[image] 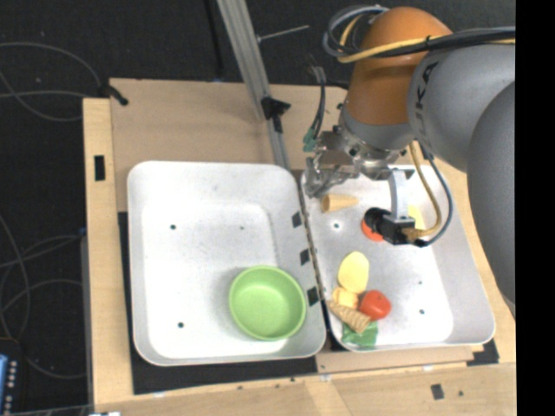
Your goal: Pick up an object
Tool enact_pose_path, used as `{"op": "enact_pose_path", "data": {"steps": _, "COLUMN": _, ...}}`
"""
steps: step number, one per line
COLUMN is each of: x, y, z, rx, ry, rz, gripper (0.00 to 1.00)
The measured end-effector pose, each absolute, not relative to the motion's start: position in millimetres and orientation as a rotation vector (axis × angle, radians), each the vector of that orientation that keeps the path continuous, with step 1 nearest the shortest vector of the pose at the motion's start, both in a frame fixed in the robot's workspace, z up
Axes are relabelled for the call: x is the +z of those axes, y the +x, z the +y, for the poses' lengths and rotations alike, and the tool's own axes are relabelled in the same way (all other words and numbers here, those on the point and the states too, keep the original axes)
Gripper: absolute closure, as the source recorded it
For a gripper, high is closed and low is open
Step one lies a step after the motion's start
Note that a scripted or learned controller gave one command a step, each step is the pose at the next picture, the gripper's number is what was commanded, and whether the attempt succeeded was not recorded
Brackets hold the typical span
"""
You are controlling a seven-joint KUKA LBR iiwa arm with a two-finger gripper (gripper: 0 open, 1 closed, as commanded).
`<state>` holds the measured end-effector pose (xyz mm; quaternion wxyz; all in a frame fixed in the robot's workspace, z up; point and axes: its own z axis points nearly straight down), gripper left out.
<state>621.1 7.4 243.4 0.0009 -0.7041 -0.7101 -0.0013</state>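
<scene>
My gripper hangs low over the far left corner of the right bin, close to the wall between the two bins. Just to its right a small tan piece lies on the bin floor, not visibly held. Further right, an orange-red object and a yellow one are partly hidden by the arm's black fitting and cables. Near the bin's front left sit a yellow oval, a red tomato-like piece, a ridged tan cone and a green scrap.
In the left bin a green bowl rests near the front right corner. A metal post slants up behind the bins. The grey and orange arm covers the right bin's far side.
</scene>
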Motion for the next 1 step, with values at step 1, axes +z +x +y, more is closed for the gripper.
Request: {"op": "enact_pose_path", "data": {"steps": 1, "x": 242.9, "y": 597.8, "z": 65.8, "rx": -0.001, "ry": -2.21, "rz": -2.229, "gripper": 1.0}}
